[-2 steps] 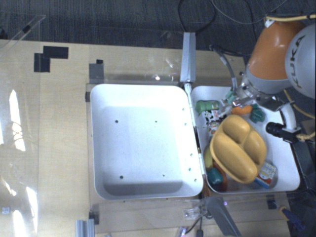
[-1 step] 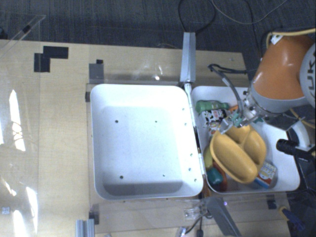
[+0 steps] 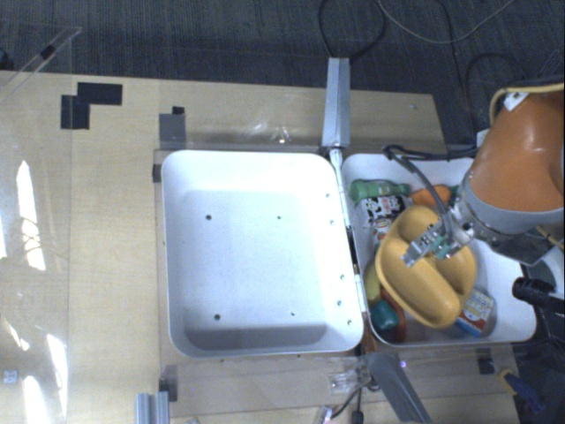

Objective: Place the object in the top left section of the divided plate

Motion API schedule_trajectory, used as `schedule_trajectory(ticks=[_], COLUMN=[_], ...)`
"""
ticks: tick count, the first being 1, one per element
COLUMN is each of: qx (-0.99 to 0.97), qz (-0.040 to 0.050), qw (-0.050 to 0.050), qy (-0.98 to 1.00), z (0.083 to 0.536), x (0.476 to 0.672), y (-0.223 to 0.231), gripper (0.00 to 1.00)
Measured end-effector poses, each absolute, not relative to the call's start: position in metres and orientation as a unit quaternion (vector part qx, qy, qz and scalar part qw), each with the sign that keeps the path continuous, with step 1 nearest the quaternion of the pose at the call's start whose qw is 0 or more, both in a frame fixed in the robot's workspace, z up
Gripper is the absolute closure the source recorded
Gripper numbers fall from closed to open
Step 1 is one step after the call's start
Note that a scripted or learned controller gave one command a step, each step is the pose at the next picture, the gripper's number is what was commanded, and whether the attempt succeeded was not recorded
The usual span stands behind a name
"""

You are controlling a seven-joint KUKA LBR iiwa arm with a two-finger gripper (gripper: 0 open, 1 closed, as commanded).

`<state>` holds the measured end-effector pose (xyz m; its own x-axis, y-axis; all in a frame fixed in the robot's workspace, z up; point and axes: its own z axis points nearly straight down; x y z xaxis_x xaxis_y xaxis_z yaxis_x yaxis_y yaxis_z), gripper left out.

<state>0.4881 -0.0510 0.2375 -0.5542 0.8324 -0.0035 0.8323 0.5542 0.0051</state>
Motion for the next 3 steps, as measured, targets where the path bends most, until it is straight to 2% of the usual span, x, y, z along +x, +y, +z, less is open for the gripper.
schedule_trajectory(ticks=[1, 2, 3], qx=[0.418, 0.29, 0.377], qz=[0.0013, 0.0018, 0.0045], qw=[0.002, 0.003, 0.005], qy=[0.908, 0.957, 0.926], z=[0.185, 0.185, 0.09], x=[0.488, 0.488, 0.491], y=[0.009, 0.086, 0.122], gripper=[1.0, 1.0, 1.0])
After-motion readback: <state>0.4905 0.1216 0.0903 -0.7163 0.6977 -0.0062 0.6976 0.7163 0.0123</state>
